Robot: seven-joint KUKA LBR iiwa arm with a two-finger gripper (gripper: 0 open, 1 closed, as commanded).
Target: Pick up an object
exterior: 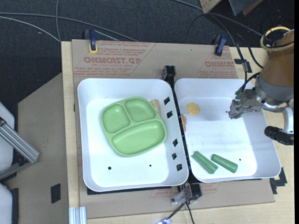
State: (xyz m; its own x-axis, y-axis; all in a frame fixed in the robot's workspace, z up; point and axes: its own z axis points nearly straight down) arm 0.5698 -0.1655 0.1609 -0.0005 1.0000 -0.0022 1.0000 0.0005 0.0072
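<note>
My gripper [235, 110] hangs over the right bin [243, 90], near its back right part, pointing left; it is too small and dark to read. A small yellow piece [193, 108] lies to its left on the bin floor. Two green cylinders [204, 162] [224, 163] lie near the bin's front edge, below the gripper. A small orange bit [184, 121] sits against the divider. In the left bin [93, 139] rests a green divided plate [134, 125], with a tan object [155, 106] at its back right rim.
Black clips [169, 113] line the divider between the bins. Blue clamps [93, 40] [219, 43] hold the cardboard at the back. Cables run across the dark floor behind. The arm's orange band [280, 55] is at the right edge.
</note>
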